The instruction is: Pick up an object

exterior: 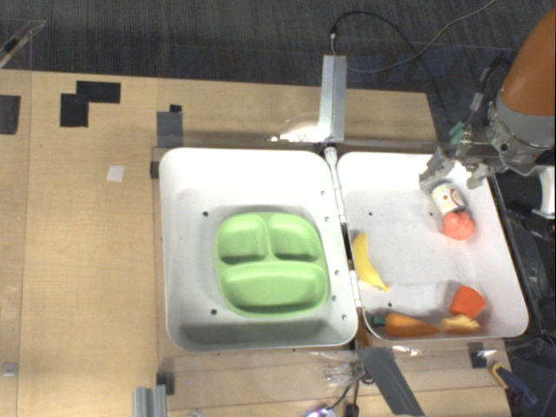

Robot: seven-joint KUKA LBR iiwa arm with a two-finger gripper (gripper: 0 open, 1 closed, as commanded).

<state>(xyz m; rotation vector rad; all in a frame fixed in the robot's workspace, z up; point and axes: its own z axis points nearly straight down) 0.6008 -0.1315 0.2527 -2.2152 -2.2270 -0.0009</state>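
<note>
Pink ball (459, 225) sits in the right bin (408, 224), near the far right corner, touching a small white cylinder (446, 200). Jaws (452, 175) hang splayed and empty just above; I'd centre over one object before descending.

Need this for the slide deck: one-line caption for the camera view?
Gripper hovers over right bin near a small white-and-red toy; green divided tray sits in left bin.
</note>
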